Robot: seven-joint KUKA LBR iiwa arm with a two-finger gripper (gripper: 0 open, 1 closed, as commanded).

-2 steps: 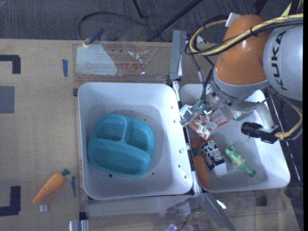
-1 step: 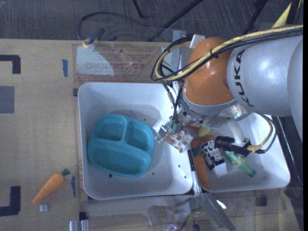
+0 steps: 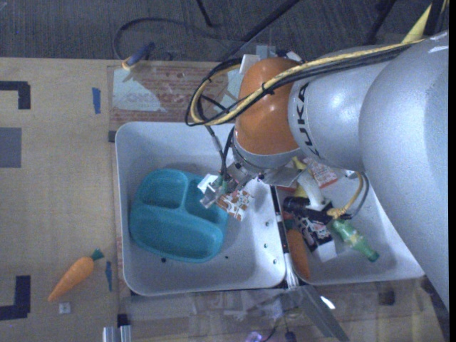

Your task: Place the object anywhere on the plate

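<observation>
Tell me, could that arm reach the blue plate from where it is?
Probably yes: the gripper already hangs at the right edge of the teal divided plate in the left bin, with nothing between them.

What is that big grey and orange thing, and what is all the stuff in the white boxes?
That is a robot arm, grey with an orange band, seen by one camera looking down from above. It reaches in from the right. At its tip is a small gripper, hanging over the edge of a teal plastic plate with compartments. A small packet with a red and white pattern sits right at the gripper, but I cannot tell whether it is truly held. The plate lies in the left white bin. The right white bin holds a green bottle and other small items. An orange toy carrot lies outside on the wooden bench.
</observation>
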